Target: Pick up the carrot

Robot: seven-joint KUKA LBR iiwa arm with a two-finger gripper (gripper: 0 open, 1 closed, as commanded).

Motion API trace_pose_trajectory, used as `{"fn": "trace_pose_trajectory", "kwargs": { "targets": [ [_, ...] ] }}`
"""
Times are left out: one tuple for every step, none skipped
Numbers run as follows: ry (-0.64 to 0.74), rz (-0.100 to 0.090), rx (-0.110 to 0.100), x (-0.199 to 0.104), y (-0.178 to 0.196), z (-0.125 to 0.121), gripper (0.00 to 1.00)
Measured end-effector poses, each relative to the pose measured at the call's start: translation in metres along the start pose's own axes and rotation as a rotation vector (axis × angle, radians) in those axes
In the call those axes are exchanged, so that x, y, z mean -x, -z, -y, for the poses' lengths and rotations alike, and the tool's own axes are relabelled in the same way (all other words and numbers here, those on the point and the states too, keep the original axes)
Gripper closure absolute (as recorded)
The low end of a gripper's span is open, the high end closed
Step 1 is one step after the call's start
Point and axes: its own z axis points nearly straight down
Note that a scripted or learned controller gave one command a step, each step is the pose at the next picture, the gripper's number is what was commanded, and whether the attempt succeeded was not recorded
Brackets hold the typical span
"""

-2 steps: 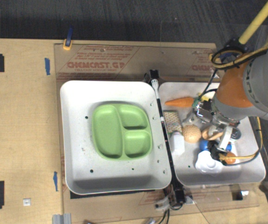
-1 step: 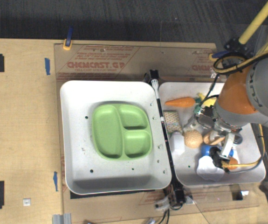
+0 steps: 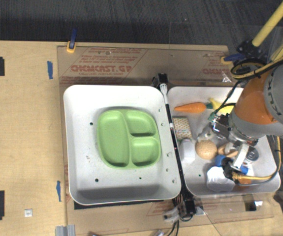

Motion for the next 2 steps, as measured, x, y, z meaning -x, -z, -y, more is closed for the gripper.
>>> {"fn": "trace_pose_trajectory", "kwargs": {
  "targets": [
    [0.106,0.007,0.012,0.003,0.0,0.031,0.0],
    [0.003,0.009,-0.032,-0.073,0.088,-0.024,0.0]
  ]
}}
